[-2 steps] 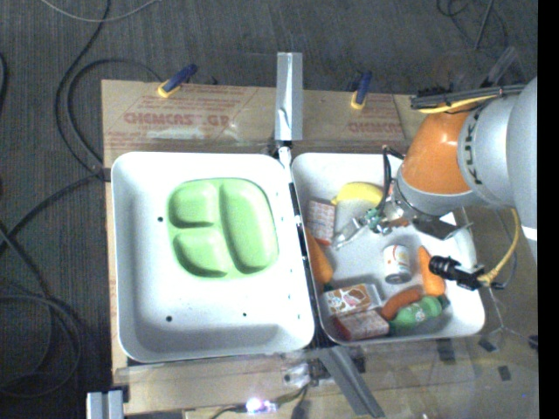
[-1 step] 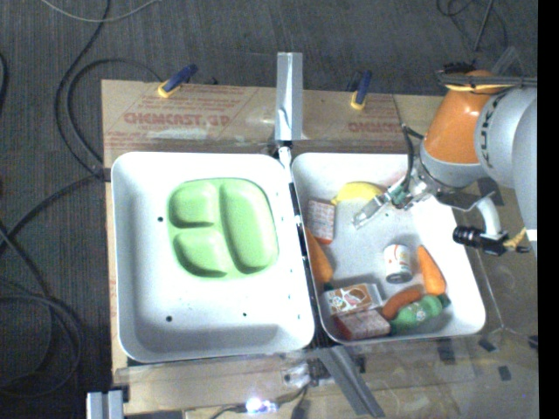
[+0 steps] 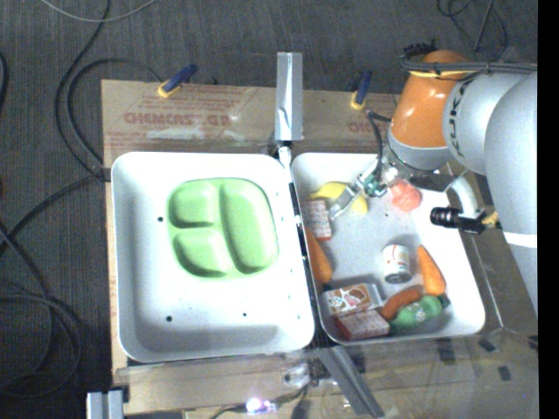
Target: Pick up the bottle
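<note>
Two white bins sit side by side on the bench (image 3: 131,116). Going left to right:

Left bin (image 3: 140,260), frame centre-left: holds a green divided tray (image 3: 223,227), upside-looking moulded plastic, three compartments. Nothing else in there that I can make out.

Right bin (image 3: 463,317), frame centre-right: cluttered. Along its left wall a small box (image 3: 318,218) and below it a carrot (image 3: 320,263). Lower middle, two flat snack boxes (image 3: 354,299), one touching the other. Upper part, a yellow piece (image 3: 330,190) just beside the tool. Middle, a small can (image 3: 396,262) lying tilted. Right of it another carrot (image 3: 431,271). A pale red soft-looking item (image 3: 404,196) at upper right.

Bottle (image 3: 419,312): my read is the green one lying on its side at the lower right corner of the right bin, touching an orange sausage-shaped thing (image 3: 402,301) and close to the bin wall. Probably light, stiff plastic, smooth and rounded, so likely to slip or roll. Best to close across the body mid-length, square to its long axis; the neighbours crowd the approach.

Tool (image 3: 360,190): upper part of right bin, well apart from the bottle. Fingers appear spread a little, nothing between them, so released and carrying nothing.
</note>
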